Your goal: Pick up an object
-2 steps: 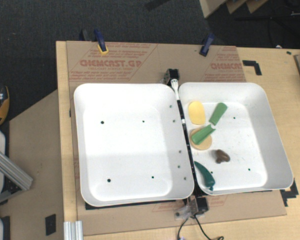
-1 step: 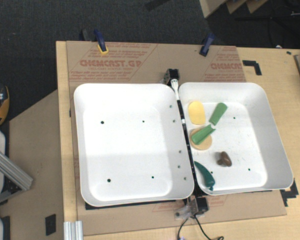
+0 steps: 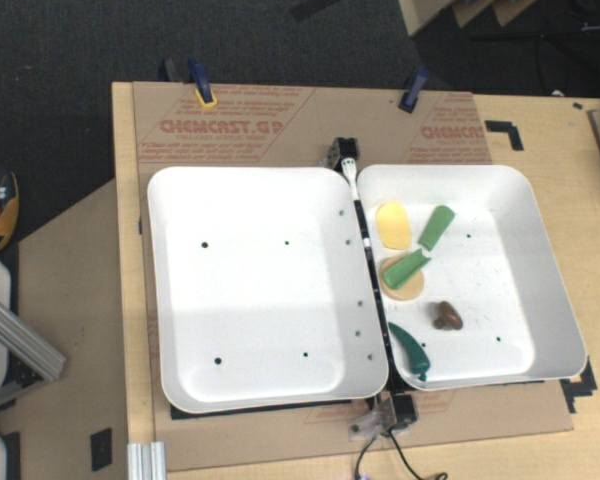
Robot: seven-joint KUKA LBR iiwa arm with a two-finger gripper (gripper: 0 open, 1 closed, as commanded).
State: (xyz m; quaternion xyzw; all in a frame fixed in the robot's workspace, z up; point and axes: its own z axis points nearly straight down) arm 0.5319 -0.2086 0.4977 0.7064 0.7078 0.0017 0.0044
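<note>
teal piece (image 3: 409, 350): right bin (image 3: 540, 268), near-left corner, partly over the rim
brown lump (image 3: 447, 315): just beyond, shape unclear
green brush (image 3: 420, 248): overlaps tan disc (image 3: 404, 280)
yellow piece (image 3: 394, 225): farthest, left edge
left bin (image 3: 180, 268): adjoining
jaws: cannot tell

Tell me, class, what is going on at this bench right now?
Nothing is being handled at this moment. The right bin holds a yellow piece, two green pieces, a tan disc, a brown lump and a teal piece, all near its left side. Picking has not begun.
</note>
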